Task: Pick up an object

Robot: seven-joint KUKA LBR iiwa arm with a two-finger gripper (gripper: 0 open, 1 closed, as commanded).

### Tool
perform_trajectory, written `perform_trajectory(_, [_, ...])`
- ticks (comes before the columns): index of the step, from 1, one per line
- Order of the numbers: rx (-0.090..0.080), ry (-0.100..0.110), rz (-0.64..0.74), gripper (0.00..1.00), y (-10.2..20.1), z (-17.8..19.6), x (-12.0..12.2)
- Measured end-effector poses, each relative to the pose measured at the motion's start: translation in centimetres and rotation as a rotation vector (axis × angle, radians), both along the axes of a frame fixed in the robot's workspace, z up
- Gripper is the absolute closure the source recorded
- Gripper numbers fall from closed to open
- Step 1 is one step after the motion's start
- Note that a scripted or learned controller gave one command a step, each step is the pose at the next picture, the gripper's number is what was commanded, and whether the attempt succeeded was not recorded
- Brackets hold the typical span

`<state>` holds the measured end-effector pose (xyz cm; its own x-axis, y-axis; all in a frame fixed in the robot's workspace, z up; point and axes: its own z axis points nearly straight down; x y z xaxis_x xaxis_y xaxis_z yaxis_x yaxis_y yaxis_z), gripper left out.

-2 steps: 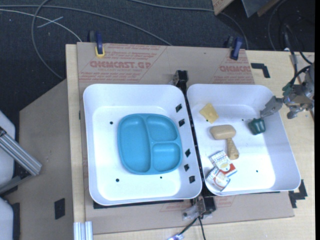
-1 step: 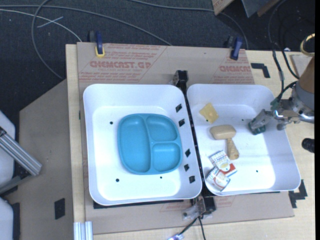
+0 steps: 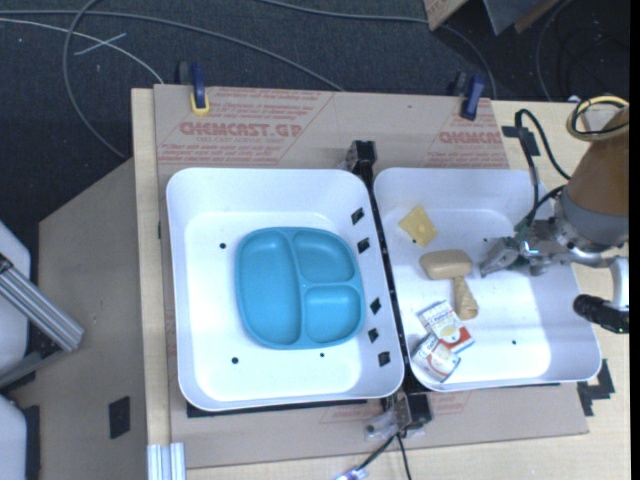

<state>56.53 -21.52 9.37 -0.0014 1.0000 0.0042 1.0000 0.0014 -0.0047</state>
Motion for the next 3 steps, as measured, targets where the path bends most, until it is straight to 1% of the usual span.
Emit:
perform_trajectory(1, [0.002, -0.002, 0.001, 0.00, 0.2, -0.9, 0.1])
perform_trajectory(2, [-0.001, -0.004, 0.000, 1.00, 0.1, 0.3, 0.1])
perform_trajectory(3, [-0.006, -0.010, 0.000, 1.00, 1.0, 5.6, -0.3])
